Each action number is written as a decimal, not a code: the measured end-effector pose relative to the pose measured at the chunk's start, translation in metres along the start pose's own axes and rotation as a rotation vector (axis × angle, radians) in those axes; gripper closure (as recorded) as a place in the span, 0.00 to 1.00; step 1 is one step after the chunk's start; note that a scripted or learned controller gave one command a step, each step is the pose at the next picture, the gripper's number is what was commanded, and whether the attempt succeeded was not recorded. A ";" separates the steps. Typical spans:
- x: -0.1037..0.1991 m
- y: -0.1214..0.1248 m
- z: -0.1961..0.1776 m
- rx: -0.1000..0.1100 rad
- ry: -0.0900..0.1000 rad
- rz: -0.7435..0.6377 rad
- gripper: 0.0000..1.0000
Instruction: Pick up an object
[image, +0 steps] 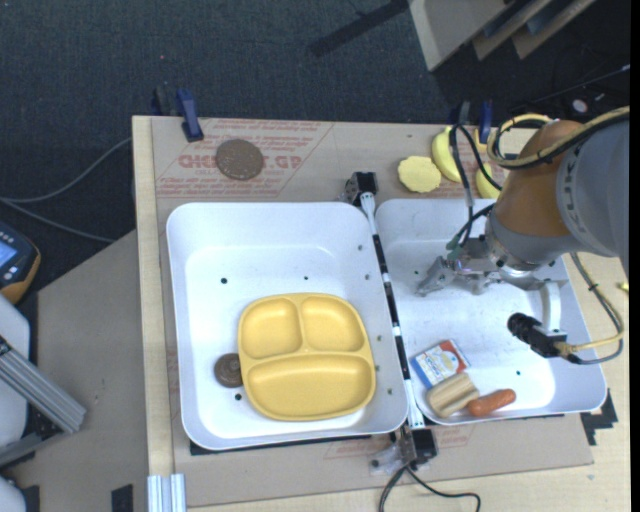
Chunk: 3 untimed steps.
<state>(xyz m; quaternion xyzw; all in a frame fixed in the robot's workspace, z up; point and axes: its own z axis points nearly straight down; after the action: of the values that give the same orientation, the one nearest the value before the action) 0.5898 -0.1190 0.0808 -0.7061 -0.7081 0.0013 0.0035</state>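
Nearest the camera, the right bin (575, 395) holds three small things at its 6 o'clock edge: one orange sausage-like piece (491, 402), one tan roll (449, 394) touching it, and one blue-and-white packet (438, 361) just behind. The left bin (200, 300) holds one yellow divided plate (305, 355) and one brown disc (229, 371) at the plate's 9 o'clock. The gripper (455, 275) hangs at 12 o'clock from the packet, well apart; whether its fingers are spread or closed cannot be told. Farthest, the bench (150, 250) carries one brown disc (239, 158) and two yellow pieces (420, 174).
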 end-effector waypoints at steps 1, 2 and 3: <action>0.026 -0.024 -0.003 -0.002 -0.001 0.002 0.00; -0.005 -0.109 -0.003 0.001 -0.002 0.009 0.00; -0.003 -0.104 -0.014 -0.010 -0.005 0.004 1.00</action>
<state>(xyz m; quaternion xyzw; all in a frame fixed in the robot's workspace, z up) 0.4859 -0.1223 0.0951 -0.7077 -0.7065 -0.0006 -0.0017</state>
